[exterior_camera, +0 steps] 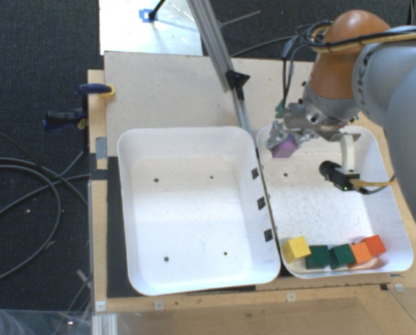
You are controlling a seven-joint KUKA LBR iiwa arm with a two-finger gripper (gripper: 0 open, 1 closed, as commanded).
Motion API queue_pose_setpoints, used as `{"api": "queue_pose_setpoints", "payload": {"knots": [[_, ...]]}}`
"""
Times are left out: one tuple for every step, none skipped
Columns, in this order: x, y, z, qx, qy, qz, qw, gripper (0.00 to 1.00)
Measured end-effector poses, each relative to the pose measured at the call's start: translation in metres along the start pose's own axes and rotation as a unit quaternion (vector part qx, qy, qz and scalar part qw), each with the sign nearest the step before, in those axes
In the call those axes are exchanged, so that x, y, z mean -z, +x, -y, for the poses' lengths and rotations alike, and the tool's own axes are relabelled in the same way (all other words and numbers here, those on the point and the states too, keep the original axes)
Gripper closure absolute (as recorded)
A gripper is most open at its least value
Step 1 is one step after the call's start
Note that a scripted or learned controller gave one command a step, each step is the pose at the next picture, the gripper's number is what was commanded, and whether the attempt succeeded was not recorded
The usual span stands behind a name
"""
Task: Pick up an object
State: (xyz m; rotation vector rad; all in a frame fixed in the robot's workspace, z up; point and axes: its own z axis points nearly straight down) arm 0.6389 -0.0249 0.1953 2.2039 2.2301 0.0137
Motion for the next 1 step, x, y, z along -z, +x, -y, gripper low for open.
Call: {"api": "queue_pose_setpoints", "payload": {"knots": [[0.0057, -0.0035, 0.0021, -0.001, 0.004, 0.001, 1.0, 1.0]]}}
